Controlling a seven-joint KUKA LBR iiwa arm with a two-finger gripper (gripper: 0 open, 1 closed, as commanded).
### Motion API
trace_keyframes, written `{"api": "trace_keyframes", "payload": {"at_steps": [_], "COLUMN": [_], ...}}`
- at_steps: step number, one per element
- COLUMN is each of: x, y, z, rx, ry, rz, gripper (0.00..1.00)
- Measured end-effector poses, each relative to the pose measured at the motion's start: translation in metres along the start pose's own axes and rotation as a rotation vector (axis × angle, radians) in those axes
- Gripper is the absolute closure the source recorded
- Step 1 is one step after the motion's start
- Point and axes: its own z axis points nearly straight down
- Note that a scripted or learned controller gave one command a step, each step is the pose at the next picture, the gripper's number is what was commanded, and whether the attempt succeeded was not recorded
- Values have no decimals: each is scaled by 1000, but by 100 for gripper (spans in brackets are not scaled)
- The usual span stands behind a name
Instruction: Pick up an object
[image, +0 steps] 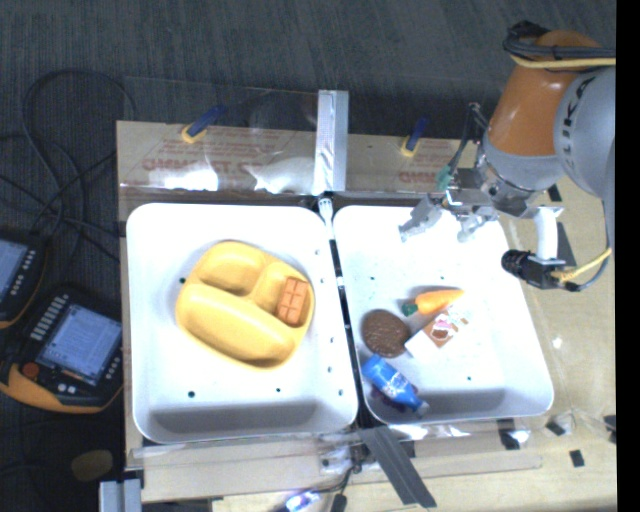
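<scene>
Spanning mid-frame, two white bins (140, 300) are seen on a worktop (580, 340) over dark carpet. An orange carrot (437, 298) is noted in the right bin, long axis horizontal, tip leftward. The gripper (443, 218) is poised at upper right, jaws spread wide, nothing between them.

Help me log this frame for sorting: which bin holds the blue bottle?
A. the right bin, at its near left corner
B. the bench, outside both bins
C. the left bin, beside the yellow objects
A. The blue bottle lies in the right bin, at its near left corner, just below the brown round object; the yellow objects sit in the left bin.
</scene>
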Motion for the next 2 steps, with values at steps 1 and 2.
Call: {"api": "trace_keyframes", "payload": {"at_steps": [1, 2], "x": [-44, -21], "y": [-99, -123], "z": [-26, -76], "rx": [1, 1], "ry": [-2, -2], "rz": [325, 424], "gripper": [0, 0]}}
